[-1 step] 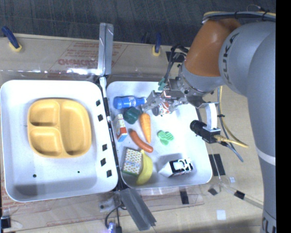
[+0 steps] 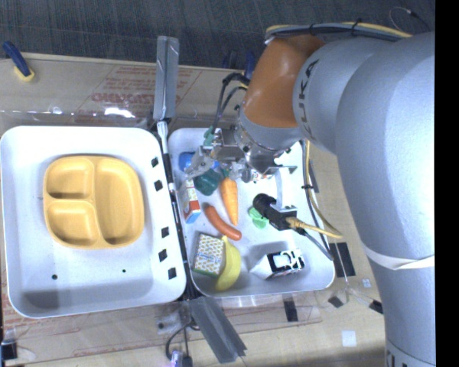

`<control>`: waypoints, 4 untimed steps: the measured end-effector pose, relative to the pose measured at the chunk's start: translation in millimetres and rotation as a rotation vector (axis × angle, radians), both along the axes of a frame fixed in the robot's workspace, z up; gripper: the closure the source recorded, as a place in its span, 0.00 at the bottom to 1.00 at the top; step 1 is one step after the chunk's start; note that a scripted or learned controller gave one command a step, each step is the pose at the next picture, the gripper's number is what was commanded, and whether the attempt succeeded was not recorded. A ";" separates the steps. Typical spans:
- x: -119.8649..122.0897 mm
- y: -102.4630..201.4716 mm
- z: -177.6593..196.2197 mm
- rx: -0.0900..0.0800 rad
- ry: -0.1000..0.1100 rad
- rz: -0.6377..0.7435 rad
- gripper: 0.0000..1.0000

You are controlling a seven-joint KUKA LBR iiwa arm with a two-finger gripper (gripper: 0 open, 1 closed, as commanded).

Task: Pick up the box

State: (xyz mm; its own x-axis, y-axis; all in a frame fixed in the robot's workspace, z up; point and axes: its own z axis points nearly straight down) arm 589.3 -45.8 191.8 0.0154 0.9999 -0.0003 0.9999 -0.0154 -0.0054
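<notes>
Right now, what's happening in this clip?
The grey arm is reaching into the right bin, its gripper low over the clutter at the far end, near a carrot. The patterned box lies at the near end against a yellow banana, untouched. A yellow divided tray sits in the left bin.

The box (image 2: pixel 208 254) lies at the near left of the right bin (image 2: pixel 321 281), hemmed in: a yellow banana (image 2: pixel 229 266) touches its right edge, the bin's left wall runs just beside it, and a red sausage (image 2: pixel 222 220) lies just beyond. Right of the box, bare floor separates the banana from a small black-and-white object (image 2: pixel 285 262). Above the box nothing overhangs; the arm (image 2: pixel 352 121) covers the far half.
</notes>
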 end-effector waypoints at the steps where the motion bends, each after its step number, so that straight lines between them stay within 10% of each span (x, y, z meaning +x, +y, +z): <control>1: -0.5 53.1 -1.1 0.001 0.002 0.107 0.00; 2: -32.0 0.9 -1.0 0.000 0.000 0.088 0.00; 3: 5.5 27.8 14.1 0.000 -0.004 -0.131 0.00; 4: 5.6 28.5 23.5 0.000 -0.001 -0.125 1.00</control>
State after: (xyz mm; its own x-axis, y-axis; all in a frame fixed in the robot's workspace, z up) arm 594.8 -17.3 215.3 0.1402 0.9901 0.0000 0.9901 -0.1402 -0.0043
